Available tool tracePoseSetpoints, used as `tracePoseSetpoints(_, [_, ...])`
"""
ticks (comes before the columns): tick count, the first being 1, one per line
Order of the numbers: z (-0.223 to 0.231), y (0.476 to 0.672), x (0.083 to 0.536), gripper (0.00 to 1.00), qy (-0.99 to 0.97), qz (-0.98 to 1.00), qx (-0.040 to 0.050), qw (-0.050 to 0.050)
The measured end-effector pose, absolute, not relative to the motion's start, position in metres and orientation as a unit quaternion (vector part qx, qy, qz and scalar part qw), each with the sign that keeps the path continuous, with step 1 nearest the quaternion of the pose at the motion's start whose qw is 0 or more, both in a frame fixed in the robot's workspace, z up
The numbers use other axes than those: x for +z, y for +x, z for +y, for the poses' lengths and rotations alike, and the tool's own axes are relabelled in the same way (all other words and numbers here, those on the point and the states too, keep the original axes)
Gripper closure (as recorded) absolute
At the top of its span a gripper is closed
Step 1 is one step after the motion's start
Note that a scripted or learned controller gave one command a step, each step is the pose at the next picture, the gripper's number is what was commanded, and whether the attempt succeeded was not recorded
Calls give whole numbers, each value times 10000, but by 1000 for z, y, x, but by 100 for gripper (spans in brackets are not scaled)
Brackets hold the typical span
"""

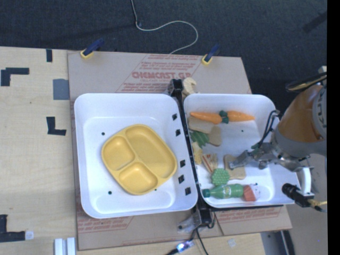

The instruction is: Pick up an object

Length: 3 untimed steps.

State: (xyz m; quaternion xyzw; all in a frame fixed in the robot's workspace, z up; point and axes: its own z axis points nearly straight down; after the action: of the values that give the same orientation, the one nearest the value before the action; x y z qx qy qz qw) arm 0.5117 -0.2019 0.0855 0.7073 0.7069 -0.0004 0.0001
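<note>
Cardboard sheeting [159,73] covered the bench under two shallow white bins set side by side, with dark carpet beyond. One bin, the left one in the view [85,142], carried a yellow divided tray [139,158] lying at a slant near its middle. Its neighbour, the right bin [260,102], held the loose things: an orange toy carrot [212,117] along the far wall, a tan slab [204,126] just beside it, some green leafy pieces [200,138], a pale ridged piece [208,162], and a green bottle with a red end [231,192] lying flat against the near wall. From the right came the grey arm with its orange band [297,118], and the tool [239,161] sat low over the floor of that bin, close above a small tan piece [237,172]. Whether its fingers were spread or pressed together could not be told from this slant. Nothing was visibly between them.
</note>
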Motion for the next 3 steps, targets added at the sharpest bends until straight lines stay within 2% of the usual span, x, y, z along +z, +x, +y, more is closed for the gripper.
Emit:
tracePoseSetpoints(1, [-201, 513, 99, 100, 7063, 7079, 15, -3])
tracePoseSetpoints(3, [-206, 519, 188, 100, 7065, 7077, 4, 13])
